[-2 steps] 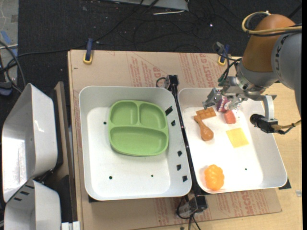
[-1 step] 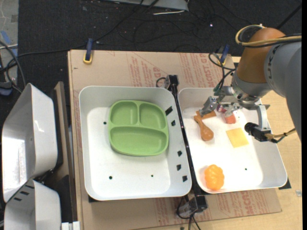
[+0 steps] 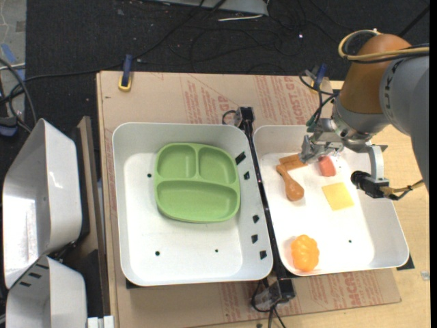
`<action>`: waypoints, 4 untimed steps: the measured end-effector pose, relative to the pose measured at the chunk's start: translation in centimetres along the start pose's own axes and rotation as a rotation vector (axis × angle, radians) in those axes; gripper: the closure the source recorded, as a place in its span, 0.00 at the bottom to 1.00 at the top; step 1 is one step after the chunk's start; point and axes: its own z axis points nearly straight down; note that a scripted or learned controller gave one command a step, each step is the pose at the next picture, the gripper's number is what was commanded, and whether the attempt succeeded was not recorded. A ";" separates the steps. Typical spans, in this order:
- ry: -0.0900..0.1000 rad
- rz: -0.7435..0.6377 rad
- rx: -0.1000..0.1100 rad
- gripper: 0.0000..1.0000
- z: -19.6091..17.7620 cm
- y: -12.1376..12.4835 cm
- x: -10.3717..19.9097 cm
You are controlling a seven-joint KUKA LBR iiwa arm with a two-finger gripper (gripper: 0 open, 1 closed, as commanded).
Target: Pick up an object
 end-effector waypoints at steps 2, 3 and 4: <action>0.000 -0.004 -0.004 1.00 -10.6 0.2 0.8; 0.003 -0.009 0.002 1.00 -11.0 -0.2 6.1; 0.003 -0.009 0.006 1.00 -9.7 -1.9 11.9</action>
